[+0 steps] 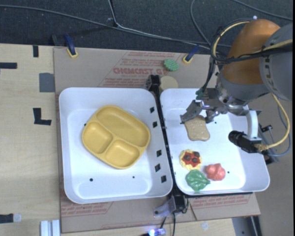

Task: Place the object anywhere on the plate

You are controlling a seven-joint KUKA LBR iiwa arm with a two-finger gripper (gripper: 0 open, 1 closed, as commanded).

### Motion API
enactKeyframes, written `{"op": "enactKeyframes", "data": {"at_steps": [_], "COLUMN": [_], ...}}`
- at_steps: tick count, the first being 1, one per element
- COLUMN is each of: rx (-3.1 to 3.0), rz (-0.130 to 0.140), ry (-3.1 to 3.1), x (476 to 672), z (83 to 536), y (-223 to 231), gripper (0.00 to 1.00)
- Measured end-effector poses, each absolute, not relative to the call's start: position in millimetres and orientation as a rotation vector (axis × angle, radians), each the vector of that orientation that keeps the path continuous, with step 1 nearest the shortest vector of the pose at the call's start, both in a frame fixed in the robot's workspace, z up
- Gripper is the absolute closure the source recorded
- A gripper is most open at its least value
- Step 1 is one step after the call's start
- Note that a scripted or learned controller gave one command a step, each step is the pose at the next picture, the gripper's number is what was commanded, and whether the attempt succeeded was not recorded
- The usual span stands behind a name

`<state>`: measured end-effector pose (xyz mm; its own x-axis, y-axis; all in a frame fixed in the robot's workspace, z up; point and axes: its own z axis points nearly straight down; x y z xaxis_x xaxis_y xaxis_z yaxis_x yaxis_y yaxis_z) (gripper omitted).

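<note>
Tan toast slice (197, 130) lies in the right bin (236, 178) just beneath the gripper (199, 113); whether its jaws are apart, I cannot tell. Grasping seems in hand; next comes carrying it to the yellow plate (116, 136).

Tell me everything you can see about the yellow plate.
The yellow plate is a glossy, plastic-looking tray with rounded corners and three sunken compartments: one long, two smaller. It lies flat, turned at an angle, in the middle of the left white bin. Nothing rests on it and nothing touches it except the bin floor.

Arm (265, 58) cut off at right edge; pincer (199, 113) finger state unclear.
</note>
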<state>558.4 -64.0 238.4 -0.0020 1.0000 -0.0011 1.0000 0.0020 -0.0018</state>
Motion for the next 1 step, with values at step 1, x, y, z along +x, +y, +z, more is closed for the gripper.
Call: {"op": "enactKeyframes", "data": {"at_steps": [1], "rx": [-2.218], "rz": [0.004], "ry": [-2.223], "x": [545.1], "z": [228.0], "y": [-22.5], "gripper": [1.0]}}
